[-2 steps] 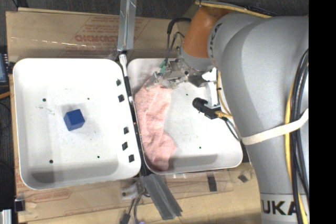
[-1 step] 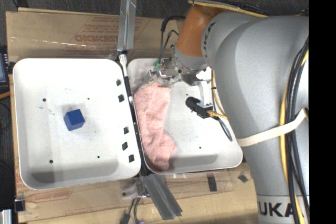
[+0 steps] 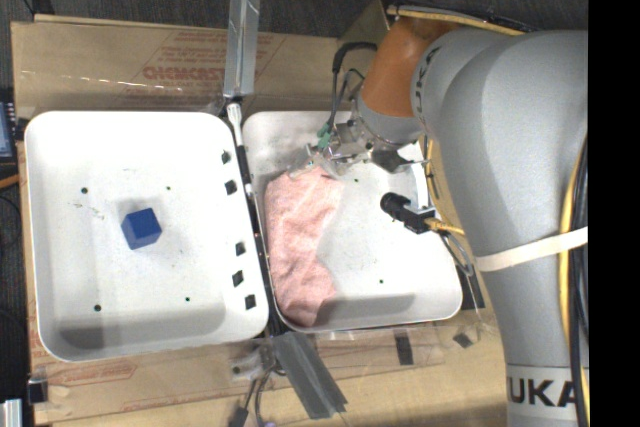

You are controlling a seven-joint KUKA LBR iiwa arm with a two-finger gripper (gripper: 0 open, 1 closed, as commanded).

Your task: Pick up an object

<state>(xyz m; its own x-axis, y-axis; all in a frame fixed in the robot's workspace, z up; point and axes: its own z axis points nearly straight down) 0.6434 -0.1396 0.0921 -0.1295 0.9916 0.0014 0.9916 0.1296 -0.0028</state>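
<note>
Lying crumpled along the left side of the right bin (image 3: 440, 300) at frame centre, the pink cloth (image 3: 300, 240), judged light, soft and limp, is best pinched at a raised fold; nearby, the gripper (image 3: 335, 150) is seen, its jaw state indeterminable.

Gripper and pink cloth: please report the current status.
Gripper low in right bin, at top edge of pink cloth; grasp not confirmed. Blue cube alone in left bin. Nothing blocks the cloth.
</note>
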